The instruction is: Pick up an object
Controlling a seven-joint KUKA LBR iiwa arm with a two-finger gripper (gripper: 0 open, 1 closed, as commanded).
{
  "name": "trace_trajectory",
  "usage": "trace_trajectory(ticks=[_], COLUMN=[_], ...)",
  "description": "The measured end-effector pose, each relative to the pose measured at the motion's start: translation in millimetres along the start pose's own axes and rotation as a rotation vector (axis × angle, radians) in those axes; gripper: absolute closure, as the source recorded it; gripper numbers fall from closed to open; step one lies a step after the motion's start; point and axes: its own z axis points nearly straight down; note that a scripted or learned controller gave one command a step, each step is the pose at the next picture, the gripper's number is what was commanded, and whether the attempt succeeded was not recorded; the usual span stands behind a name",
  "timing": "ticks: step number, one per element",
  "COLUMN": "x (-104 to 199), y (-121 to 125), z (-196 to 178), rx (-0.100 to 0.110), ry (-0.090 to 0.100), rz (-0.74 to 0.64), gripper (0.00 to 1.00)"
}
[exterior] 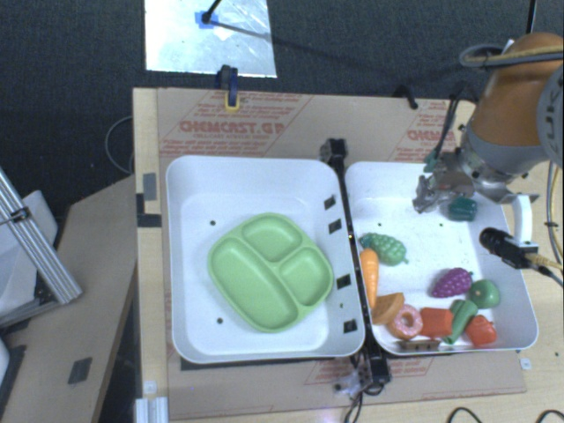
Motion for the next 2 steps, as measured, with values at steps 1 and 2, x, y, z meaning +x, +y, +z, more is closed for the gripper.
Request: trace_trajectory(ticks=[1,2], x=[12,24], y=[-43,-54], z=[-5,9], rx=[0.0,-0.002], ry=[-0.001,-0.001], rz=[0.005,0.003], gripper=[1.0,1.0])
